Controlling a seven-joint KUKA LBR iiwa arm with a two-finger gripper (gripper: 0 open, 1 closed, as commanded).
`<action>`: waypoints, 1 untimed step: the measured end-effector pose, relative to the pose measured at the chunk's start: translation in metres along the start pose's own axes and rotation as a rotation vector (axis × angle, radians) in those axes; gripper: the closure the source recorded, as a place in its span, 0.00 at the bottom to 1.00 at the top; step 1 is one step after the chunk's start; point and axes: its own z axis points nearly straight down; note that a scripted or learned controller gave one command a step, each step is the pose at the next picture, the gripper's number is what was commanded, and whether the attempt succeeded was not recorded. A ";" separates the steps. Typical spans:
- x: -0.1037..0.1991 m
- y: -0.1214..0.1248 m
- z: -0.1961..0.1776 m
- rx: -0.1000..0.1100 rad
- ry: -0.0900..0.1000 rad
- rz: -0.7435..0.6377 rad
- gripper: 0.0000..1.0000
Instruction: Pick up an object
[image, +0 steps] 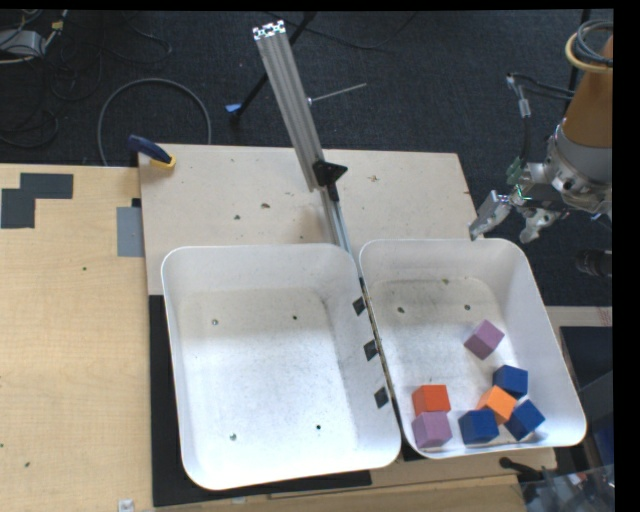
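Note:
Several small blocks lie in the right bin: a purple one by itself, a red-orange one, a second purple one, an orange one, and three blue ones clustered at the near right corner. My gripper hangs above the bin's far right corner, outside its rim and well away from the blocks. Its fingers are spread apart with nothing between them.
The left bin sits beside the right one, with black clips along the shared wall. A slanted aluminium bar rises behind the bins. A blue and yellow clamp lies at the bench's far left corner.

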 end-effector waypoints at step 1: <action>-0.020 -0.079 0.124 0.010 0.003 0.006 0.00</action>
